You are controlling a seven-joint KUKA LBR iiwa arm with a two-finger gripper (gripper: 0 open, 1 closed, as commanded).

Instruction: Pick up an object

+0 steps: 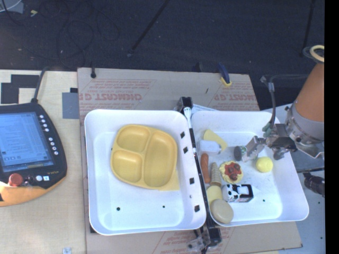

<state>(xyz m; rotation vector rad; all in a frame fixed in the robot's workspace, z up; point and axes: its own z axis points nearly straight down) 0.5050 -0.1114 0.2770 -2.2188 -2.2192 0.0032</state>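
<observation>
My gripper (265, 149) hangs over the right part of the right bin (290, 205), its two fingers spread open with nothing between them. A yellow ball (264, 164) lies just below it, in front of the fingers and apart from them. A small grey piece (239, 153) sits by the left finger. Further left lie a red-topped tart (231, 170), a yellow cheese wedge (214, 137), a white piece (211, 146) and an orange carrot (204, 166). A black-and-white block (238, 193) and a tan bun (222, 211) lie near the front.
The left bin (100, 205) holds a yellow divided plate (144, 155). A tablet-like pendant (26, 147) lies on the bench at far left. Cardboard (159, 89) lies under both bins. The arm's orange band (312, 91) stands at the right.
</observation>
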